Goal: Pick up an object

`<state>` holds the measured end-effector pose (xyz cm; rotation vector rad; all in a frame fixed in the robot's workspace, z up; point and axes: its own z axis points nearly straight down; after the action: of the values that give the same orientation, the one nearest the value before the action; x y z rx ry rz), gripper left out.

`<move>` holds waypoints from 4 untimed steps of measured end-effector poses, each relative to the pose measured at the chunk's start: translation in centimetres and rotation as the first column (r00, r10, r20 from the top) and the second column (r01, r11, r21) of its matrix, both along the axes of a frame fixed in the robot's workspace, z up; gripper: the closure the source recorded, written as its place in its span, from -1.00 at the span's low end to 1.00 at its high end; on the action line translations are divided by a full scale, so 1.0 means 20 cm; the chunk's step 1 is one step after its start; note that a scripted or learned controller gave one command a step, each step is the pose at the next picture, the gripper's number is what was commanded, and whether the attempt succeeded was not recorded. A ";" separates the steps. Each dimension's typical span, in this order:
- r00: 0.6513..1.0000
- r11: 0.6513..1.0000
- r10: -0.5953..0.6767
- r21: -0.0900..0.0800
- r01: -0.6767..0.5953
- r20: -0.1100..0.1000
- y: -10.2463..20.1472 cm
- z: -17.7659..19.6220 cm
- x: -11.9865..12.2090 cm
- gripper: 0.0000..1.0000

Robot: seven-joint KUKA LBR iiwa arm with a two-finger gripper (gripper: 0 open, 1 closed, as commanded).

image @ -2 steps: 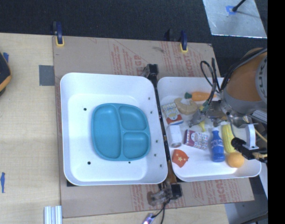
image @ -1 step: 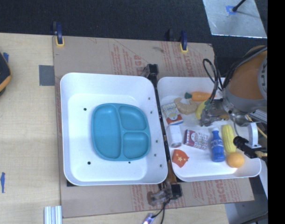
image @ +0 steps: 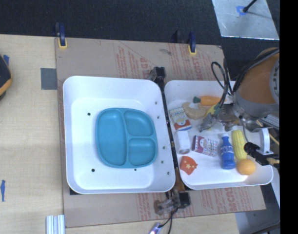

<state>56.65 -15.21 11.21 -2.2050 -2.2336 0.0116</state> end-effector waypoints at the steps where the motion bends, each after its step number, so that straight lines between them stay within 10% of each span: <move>1: 1.000 1.000 -0.007 0.003 0.007 0.004 -0.10 -0.05 0.35 -1.00; 2: 1.000 1.000 -0.008 0.003 0.008 0.002 0.06 -0.10 -0.04 -1.00; 3: 1.000 1.000 -0.009 0.003 0.009 0.005 0.00 -0.10 0.40 -1.00; 4: 1.000 1.000 -0.006 0.003 0.006 -0.003 -0.01 -0.05 0.39 1.00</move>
<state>64.51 -15.40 10.16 -2.2086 -2.2237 0.0111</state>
